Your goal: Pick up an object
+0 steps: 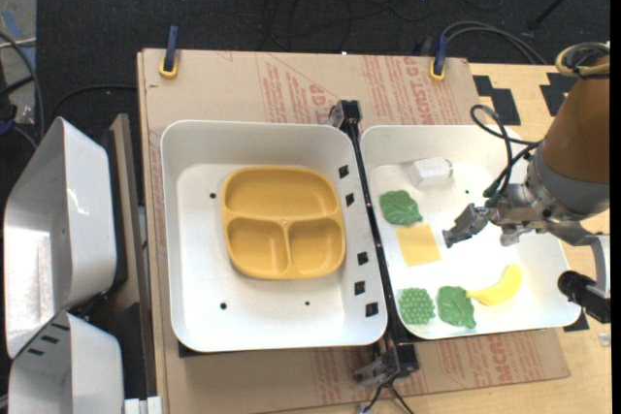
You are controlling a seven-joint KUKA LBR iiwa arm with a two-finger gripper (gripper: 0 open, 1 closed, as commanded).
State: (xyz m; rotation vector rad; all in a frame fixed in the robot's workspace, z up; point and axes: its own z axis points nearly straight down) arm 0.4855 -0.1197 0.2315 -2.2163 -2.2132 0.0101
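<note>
yellow cheese slice (419, 245) flat in right bin (543, 310), between leaf (399, 207) and broccoli (416, 305). gripper (464, 230) just right of it, tilted in as if lining up; opening impossible to tell. banana (497, 288) nearer.

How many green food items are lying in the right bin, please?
3: a leafy green piece near the bin's upper left, a broccoli-like piece at the lower left, and another leafy green piece beside it. The arm might hide others.

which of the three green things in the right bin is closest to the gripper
The green leafy piece at the upper left of the right bin, above the yellow square. The other two greens lie along the bin's near edge, farther from the gripper.
</note>
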